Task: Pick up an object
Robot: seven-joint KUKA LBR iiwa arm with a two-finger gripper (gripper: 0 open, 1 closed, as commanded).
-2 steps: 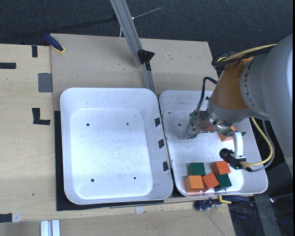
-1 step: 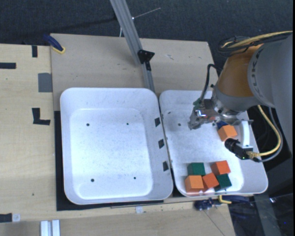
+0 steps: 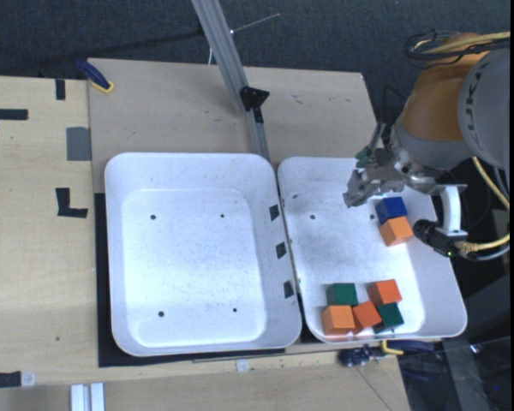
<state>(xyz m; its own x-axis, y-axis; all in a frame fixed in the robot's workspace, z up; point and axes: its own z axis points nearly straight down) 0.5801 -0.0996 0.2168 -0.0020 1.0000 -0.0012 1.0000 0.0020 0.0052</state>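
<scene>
Camera view: the gripper point(image 3: 360, 193) hangs over the right bin point(image 3: 325, 247), just left of a blue block point(image 3: 391, 206) and orange block point(image 3: 397, 230); its grip cannot be told. Five more blocks point(image 3: 362, 307) cluster near the front wall.

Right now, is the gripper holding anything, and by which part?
Nothing visibly held. The gripper hangs over the right bin, beside the blue block; no block sits between its fingers.

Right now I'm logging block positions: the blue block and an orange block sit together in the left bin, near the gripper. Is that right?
Not quite: the bin is wrong. The camera view shows the blue block and the orange block touching it in the right bin, near the gripper. The rest stands.
</scene>
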